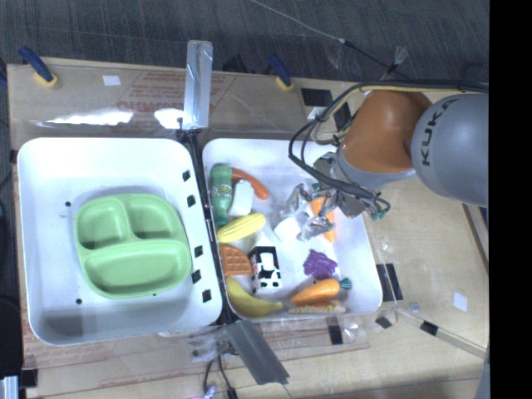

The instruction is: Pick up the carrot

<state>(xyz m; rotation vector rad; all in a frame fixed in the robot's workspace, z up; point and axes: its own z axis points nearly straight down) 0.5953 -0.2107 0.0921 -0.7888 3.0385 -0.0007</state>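
Two white bins sit side by side on the bench. In the right bin, the carrot lies untouched, so the pick remains undone. Whether the gripper, poised near an orange piece, is open or closed, I cannot tell.

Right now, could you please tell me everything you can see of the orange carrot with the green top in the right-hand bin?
The orange carrot with the green top looks like smooth plastic toy food: a tapered orange body with a small green leafy end pointing right. It lies on its side near the front wall of the right white bin, roughly level, tip toward the yellow banana. A purple grape-like piece sits just behind it, a pale brown item along its front. The gripper hangs farther back, apart from it.
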